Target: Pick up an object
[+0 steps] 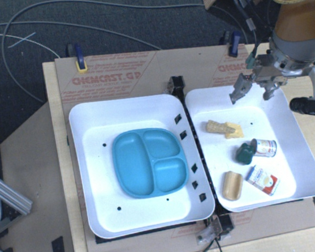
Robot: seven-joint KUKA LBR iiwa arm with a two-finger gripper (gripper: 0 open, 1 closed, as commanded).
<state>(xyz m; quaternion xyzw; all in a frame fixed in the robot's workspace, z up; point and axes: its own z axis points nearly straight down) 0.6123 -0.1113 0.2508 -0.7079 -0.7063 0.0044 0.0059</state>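
My gripper point(252, 91) hangs above the far edge of the right bin point(298, 134), open, with nothing between its fingers. Below it in that bin lie a tan, lumpy piece point(224, 128), a dark green bottle-like object point(245, 153) touching a small can with a red and white label point(265, 147), a tan cup on its side point(232, 185) and a small red, white and blue packet point(262, 180). The tan lumpy piece is the nearest to the gripper, a little to its left and closer to the front.
The left bin point(87, 159) holds a blue divided plate point(150, 161). A black clipped divider point(187, 142) runs between the bins. Blue clamps point(80, 57) point(233, 41) sit on the cardboard backing. Cables cross the dark floor at the back.
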